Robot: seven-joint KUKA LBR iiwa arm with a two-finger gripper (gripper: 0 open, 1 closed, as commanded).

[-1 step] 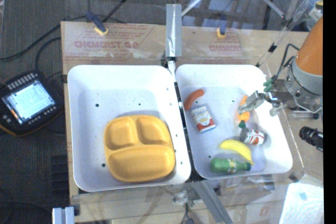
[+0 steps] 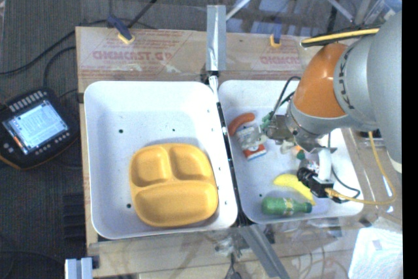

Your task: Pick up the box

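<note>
The box is a small white and red carton lying in the right bin, near its left wall. My gripper hangs low in that bin under the orange wrist band, just right of the box and close to it. The wrist hides most of the gripper. I cannot make out whether it touches the box.
A red sausage-shaped item lies just behind the box. A banana and a green bottle lie at the bin's front. A yellow compartment tray sits in the left bin. Cables trail off the wrist at the right.
</note>
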